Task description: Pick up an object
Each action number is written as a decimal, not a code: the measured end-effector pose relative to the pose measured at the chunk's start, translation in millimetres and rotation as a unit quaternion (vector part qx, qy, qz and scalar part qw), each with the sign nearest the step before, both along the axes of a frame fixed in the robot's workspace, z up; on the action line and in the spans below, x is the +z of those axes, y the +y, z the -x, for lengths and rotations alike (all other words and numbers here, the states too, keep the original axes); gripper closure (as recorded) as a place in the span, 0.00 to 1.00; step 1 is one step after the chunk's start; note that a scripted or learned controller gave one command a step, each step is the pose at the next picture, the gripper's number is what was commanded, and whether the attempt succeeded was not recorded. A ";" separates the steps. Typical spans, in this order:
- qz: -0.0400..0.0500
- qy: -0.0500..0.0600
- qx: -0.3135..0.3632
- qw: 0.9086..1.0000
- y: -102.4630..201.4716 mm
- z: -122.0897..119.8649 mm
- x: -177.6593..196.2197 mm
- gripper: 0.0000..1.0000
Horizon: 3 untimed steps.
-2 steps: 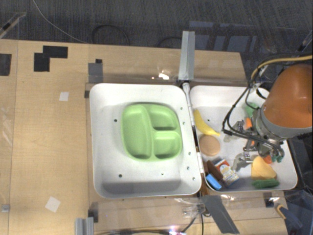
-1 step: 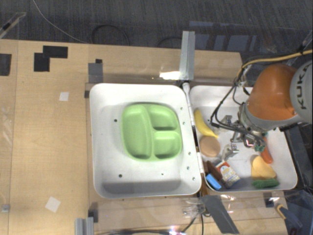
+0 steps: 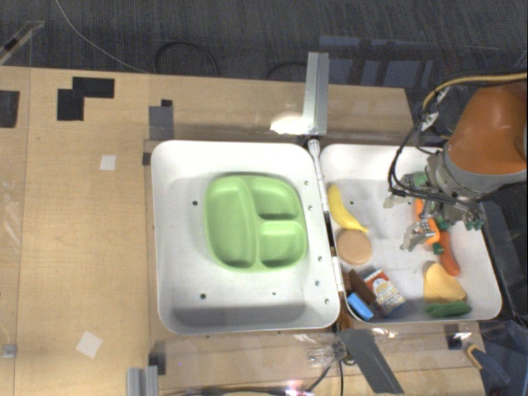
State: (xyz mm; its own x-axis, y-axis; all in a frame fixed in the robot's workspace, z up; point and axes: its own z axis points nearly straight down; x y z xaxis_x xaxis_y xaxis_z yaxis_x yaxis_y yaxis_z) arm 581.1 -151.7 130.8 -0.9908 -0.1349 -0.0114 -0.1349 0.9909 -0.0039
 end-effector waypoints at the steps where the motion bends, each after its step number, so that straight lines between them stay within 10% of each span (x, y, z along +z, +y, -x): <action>1: -0.001 -0.001 -0.043 0.999 -1.7 -25.4 -41.7 0.00; 2: 0.000 -0.010 -0.041 0.999 -0.8 -30.5 -25.6 1.00; 3: -0.001 -0.006 -0.086 0.996 17.7 -68.2 98.2 1.00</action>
